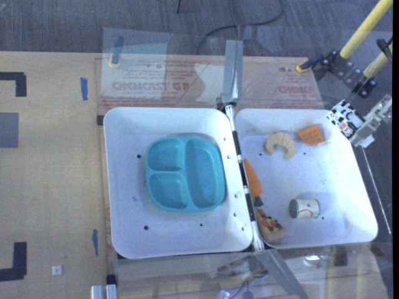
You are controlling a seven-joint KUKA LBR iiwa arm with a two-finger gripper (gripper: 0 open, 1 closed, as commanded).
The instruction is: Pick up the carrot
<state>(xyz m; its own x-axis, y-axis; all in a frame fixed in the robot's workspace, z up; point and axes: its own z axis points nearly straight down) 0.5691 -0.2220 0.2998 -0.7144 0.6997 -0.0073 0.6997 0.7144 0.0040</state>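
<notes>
Carrot (pixel 251 177) lies at right bin's (pixel 349 229) 9 o'clock wall. Gripper (pixel 368 129) at bin's 2 o'clock; finger state cannot be told.

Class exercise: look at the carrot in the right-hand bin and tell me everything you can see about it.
The carrot is a small, slim orange piece, tapered, with something dark at its lower end near the pizza slice. It looks like a plastic toy. It lies flat and lengthwise against the left wall of the right bin, beside the divider between the two bins. Whether it touches the pizza slice cannot be told. The croissant lies apart from it, and nothing grips it.
</notes>
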